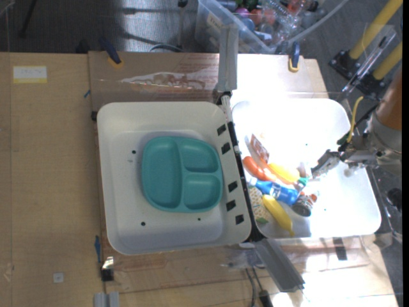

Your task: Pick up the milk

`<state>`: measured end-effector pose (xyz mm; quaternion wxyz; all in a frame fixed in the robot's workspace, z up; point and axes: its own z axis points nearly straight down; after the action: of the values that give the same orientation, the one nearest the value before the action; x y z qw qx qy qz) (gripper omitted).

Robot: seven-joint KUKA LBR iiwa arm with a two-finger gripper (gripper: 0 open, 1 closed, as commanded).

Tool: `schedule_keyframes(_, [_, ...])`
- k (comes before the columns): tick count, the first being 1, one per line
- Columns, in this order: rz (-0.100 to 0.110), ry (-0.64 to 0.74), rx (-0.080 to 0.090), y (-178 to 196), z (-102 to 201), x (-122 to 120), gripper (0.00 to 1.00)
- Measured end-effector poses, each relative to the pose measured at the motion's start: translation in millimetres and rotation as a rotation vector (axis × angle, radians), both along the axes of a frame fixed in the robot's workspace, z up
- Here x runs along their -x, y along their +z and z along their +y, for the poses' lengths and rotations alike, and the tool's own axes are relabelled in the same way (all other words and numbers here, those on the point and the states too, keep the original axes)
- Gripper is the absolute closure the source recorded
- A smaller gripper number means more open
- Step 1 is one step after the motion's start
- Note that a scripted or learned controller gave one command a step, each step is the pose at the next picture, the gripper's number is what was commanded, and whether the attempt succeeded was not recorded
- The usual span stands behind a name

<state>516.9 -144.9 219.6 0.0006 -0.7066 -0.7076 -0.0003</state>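
Observation:
The milk (257, 148) is a small white and red carton lying in the right bin (358, 219), near its left wall and towards the back of the pile of toy food. My gripper (319, 165) hangs low over the middle of the right bin, reaching in from the right. It sits to the right of the milk and slightly nearer the front, with a clear gap between them. Its tip is close to a small white and teal item (303, 173). Strong glare washes out much of this bin.
An orange carrot (255, 167), a yellow piece (282, 172), a blue bottle (278, 191) and a yellow banana (278, 213) lie in front of the milk. The left bin (115, 171) holds a teal divided plate (181, 174). A black divider (229, 165) separates the bins.

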Motion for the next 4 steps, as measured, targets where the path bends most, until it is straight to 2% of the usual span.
schedule_keyframes(1, [-0.003,0.002,0.002,-119,0,18,0.00])
schedule_keyframes(2, [-0.004,0.019,0.003,7,-80,-18,0.00])
schedule_keyframes(4, [-0.003,0.019,0.003,7,-80,-18,0.00])
